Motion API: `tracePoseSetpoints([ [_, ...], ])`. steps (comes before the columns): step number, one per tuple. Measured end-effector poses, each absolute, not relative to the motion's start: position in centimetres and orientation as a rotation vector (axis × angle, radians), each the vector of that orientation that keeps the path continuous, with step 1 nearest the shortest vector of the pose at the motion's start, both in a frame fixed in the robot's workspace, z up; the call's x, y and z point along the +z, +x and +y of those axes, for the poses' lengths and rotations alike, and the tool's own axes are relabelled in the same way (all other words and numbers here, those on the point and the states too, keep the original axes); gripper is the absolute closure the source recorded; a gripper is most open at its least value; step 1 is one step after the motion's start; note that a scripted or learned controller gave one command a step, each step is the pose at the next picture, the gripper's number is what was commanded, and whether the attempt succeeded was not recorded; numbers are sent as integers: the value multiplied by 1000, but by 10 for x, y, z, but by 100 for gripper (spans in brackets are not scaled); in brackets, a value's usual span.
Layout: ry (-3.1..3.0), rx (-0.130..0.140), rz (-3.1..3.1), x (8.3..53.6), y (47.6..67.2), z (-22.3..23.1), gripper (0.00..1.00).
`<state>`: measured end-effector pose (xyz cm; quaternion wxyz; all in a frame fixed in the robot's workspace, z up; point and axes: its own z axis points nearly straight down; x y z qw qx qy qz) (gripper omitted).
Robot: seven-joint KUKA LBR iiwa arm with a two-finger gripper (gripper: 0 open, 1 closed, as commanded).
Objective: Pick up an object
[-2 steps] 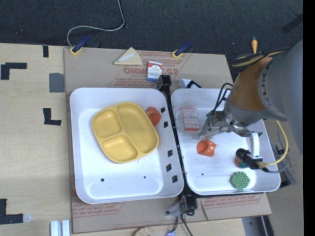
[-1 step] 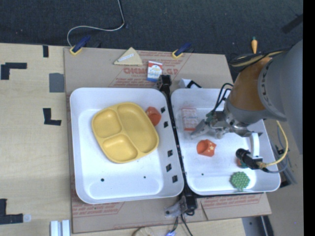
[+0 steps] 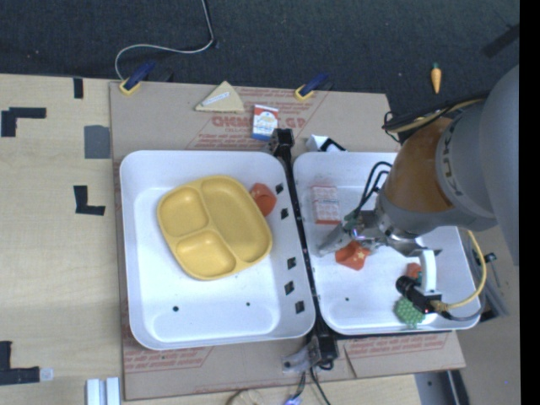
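Camera view puts us above the surface (image 3: 51, 226), and we see the grey arm (image 3: 472, 167) reaching in from the right over the right bin (image 3: 447, 319), its claw (image 3: 342, 241) low over the bin floor with the fingers spread and their tips right at an orange-red object (image 3: 352, 257), though we cannot tell whether they touch it. Just beyond the claw lies a pale packet (image 3: 325, 203), and near the bin's front corner we spot a green object (image 3: 409, 311). Over in the left bin (image 3: 143, 310) we have a yellow divided tray (image 3: 215, 226) with a small orange piece (image 3: 264, 197) beside its rim.
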<state>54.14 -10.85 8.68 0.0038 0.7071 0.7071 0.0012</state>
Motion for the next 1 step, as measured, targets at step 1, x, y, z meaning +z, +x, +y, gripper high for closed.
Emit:
tracePoseSetpoints([
  [1, 2215, 3, 2216, 96, 542, -109, 100],
])
